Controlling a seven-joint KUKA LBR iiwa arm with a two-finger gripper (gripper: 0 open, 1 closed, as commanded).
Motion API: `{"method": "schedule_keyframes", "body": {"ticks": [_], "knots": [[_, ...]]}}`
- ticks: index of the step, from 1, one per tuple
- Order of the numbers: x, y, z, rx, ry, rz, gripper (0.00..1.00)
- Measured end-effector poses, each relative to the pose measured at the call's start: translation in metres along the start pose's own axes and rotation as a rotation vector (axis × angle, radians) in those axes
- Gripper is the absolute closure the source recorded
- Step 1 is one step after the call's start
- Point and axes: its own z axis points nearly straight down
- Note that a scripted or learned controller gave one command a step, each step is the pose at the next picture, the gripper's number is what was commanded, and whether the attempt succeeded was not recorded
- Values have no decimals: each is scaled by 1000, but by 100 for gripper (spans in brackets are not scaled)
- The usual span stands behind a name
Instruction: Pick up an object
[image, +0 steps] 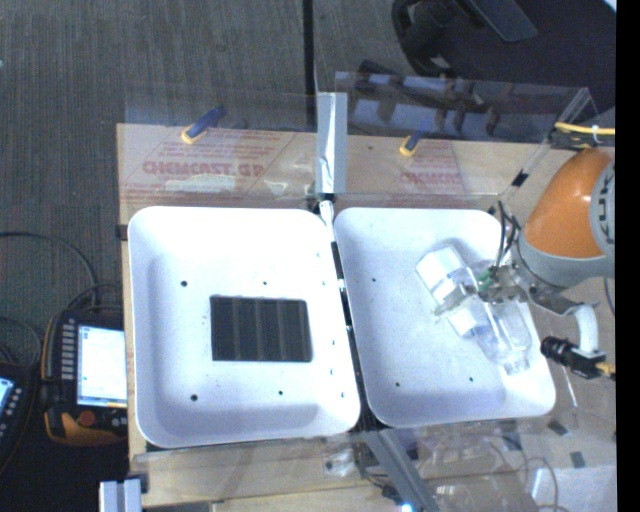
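A flat black ribbed rectangle (261, 328) lies in the middle of the left bin (160, 250). My gripper (452, 295) hangs over the right bin (390, 250), toward its right half, with the grey arm and its orange band (565, 210) coming in from the right. Its two white fingers stand apart, the upper one (439, 268) and the lower one (466, 320), with nothing between them. A clear, glassy piece (505, 340) sits just right of the lower finger; I cannot tell whether it is a loose object or part of the hand.
The two bins meet at a raised ridge (342, 300) down the middle. A grey upright post (330, 145) stands behind that joint. A handheld controller (85, 365) lies off the bench at the left.
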Motion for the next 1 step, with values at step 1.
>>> {"method": "schedule_keyframes", "body": {"ticks": [1], "knots": [[-7, 71, 8, -19, -17, -171, 0]]}}
